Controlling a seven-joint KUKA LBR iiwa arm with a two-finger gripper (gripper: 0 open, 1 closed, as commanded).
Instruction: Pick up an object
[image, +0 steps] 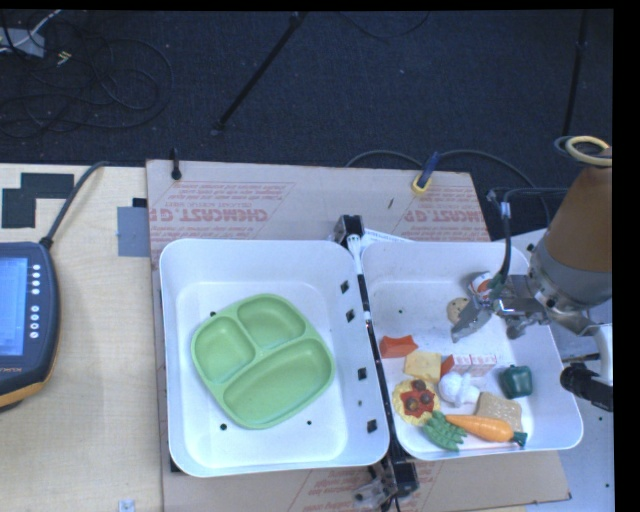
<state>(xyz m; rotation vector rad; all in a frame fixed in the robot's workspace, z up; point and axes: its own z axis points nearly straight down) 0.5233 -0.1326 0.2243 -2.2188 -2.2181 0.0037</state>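
Observation:
The right bin (400, 262) holds several toy foods in its near half: a red piece (398, 346), a yellow cheese block (424, 364), a small pizza (414, 400), a white lump (455, 385), a dark green pepper (516, 380), a tan bread slice (497, 408) and an orange carrot (480, 427). My gripper (472, 318) hangs over the middle of this bin, above and just behind the foods. A small tan round piece (458, 308) sits right at its tip; whether it is gripped is unclear.
A light green divided plate (262, 358) lies in the left bin (180, 300). Both bins rest on cardboard (260, 205). A control pendant (20, 320) lies on the bench at far left. Cables run behind.

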